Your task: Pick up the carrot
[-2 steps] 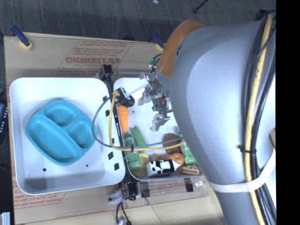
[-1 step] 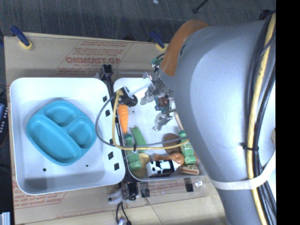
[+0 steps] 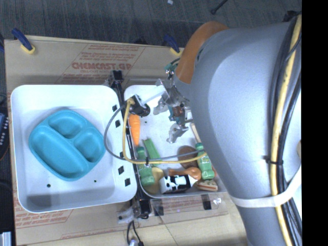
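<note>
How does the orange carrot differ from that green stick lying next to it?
The carrot is orange and tapers toward one end; the green stick is green and even in width. The carrot lies along the right bin's left wall, while the green stick lies further in, slightly slanted. Both are long, slim toy foods in the same bin.

Place: robotics lab, test bench.
Signs: large grey arm (image 3: 246,117) with bundled cables; brown board (image 3: 97,60) clamped under white bins (image 3: 20,152), left of the pincer (image 3: 174,118); toy food heaped below the pincer; dark carpet (image 3: 77,9) beyond.
</note>
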Motion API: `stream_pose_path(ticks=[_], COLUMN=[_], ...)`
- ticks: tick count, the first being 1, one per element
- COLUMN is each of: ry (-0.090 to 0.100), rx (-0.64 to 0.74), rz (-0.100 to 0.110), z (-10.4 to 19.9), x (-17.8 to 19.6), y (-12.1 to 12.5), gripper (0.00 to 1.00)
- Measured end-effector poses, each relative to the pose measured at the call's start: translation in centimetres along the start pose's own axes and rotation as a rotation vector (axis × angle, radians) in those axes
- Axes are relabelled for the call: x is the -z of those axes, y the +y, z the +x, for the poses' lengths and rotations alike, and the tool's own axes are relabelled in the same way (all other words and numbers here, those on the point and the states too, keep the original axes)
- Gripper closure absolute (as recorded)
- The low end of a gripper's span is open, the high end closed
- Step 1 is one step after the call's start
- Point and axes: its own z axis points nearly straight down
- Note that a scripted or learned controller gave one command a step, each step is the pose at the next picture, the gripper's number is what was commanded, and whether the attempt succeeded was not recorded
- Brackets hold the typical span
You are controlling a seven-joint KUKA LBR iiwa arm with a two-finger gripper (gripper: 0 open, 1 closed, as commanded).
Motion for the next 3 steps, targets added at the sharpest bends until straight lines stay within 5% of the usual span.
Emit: stream_pose_path(ticks=[1, 2, 3], ry=[-0.015, -0.002, -0.007], rx=[0.049, 0.048, 0.060], rz=[0.002, 0.004, 0.011], z=[0.2, 2.9, 3.0], x=[-7.4, -8.2, -7.2], y=[4.5, 5.3, 5.1], gripper=[0.00, 0.00, 1.00])
